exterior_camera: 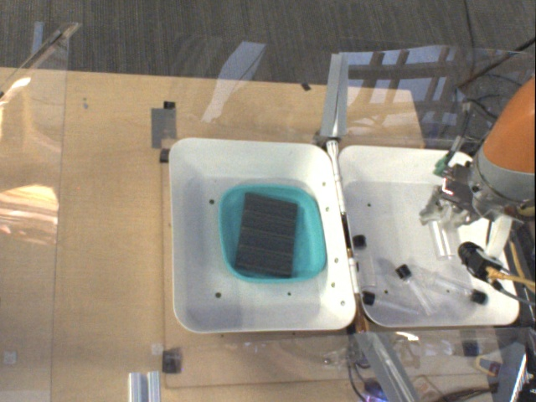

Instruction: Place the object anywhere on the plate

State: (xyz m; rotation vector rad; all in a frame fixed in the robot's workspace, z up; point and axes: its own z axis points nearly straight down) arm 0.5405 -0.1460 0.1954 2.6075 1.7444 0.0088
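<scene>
Dark ribbed block already lying on the teal plate; arm parked over the right bin.

On the worktop [100,224], the left bin [193,300] holds the teal plate [311,249], and the dark ribbed block [267,234] lies flat on its middle, a little turned. It looks stiff, light and matt, not slippery; I judge the best hold is across its two long sides, near the middle. In the right bin [377,191] the tool [442,224] hangs well apart from the block; whether it is open or closed I cannot tell.
</scene>
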